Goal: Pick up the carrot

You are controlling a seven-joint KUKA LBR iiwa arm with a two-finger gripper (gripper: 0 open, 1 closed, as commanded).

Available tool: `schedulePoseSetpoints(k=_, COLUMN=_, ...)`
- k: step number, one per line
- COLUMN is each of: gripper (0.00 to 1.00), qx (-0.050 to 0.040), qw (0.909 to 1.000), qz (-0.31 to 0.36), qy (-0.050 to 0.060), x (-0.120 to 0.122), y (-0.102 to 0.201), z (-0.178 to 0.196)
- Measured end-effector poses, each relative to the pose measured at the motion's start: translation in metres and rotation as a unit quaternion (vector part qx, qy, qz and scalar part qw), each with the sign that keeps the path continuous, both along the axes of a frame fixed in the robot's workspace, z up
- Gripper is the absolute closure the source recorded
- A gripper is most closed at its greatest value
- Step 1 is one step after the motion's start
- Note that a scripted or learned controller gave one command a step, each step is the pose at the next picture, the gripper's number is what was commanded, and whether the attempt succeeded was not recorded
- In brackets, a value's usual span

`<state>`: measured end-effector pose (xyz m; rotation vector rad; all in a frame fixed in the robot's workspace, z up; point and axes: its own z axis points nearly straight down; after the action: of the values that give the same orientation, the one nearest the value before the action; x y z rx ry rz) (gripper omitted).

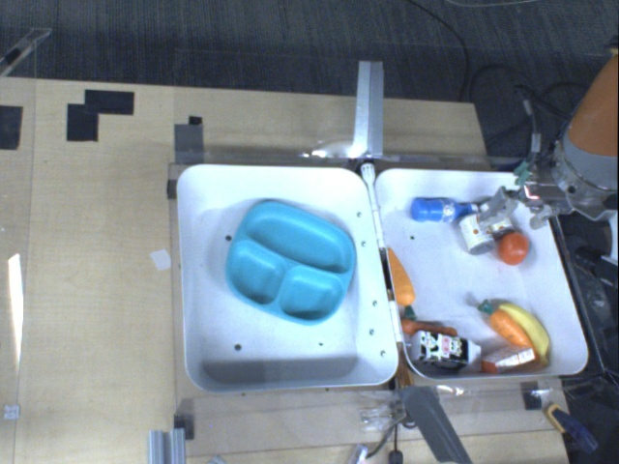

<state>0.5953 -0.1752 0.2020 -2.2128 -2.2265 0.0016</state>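
Gripper (503, 211) low over right bin (571, 288), far right corner.
Fingers: spread not discernible; tip beside small white can (477, 234) and tomato (514, 247). Carrot (399, 280) lies against the bin's left wall, well apart from gripper.

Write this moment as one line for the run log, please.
carrot: right bin, against left wall, untouched | gripper: over upper right bin, near tomato | pick: not yet done

The carrot (399, 280) lies tight against the right bin's (576, 303) left wall, leaving little room on that side. The bin's middle floor is open. A banana (527, 325) and bottles (445, 348) crowd its near edge; a tomato (514, 247) sits toward the far right corner.
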Motion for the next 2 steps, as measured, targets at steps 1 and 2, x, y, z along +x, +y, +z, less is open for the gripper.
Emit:
schedulePoseSetpoints(k=1, gripper=0.00, qx=-0.0012, qw=0.9995, qz=-0.032, qy=-0.002, x=0.057, y=-0.003, z=0.029)
schedulePoseSetpoints(k=2, gripper=0.00, qx=-0.0003, qw=0.9995, qz=0.030, qy=-0.002, x=0.009, y=0.001, z=-0.088)
